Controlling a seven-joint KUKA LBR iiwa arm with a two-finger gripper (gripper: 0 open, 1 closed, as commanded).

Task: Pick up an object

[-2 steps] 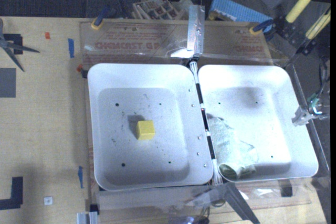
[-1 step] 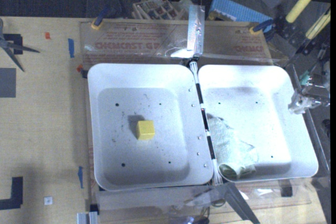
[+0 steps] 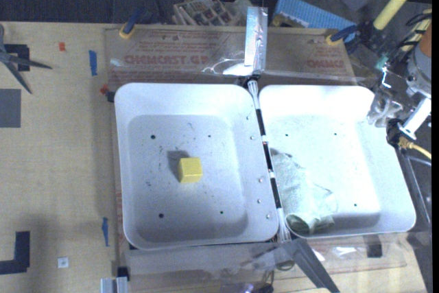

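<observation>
A small yellow cube (image 3: pixel 191 169) lies on the floor of the left bin (image 3: pixel 137 113), a little left of its middle. A pale grey-green cloth (image 3: pixel 300 190) lies crumpled along the left side of the right bin (image 3: pixel 343 103), its rolled end (image 3: pixel 310 221) at the near-left corner. My gripper (image 3: pixel 382 109) hangs over the right rim of the right bin, well away from both the cloth and the cube. Nothing shows in it.
A clear plastic sheet and cardboard (image 3: pixel 206 55) lie behind the bins, held by yellow clamps (image 3: pixel 127 29). Cables and parts of the arm (image 3: pixel 415 121) crowd the right edge. Bare wooden bench (image 3: pixel 55 147) stretches to the left.
</observation>
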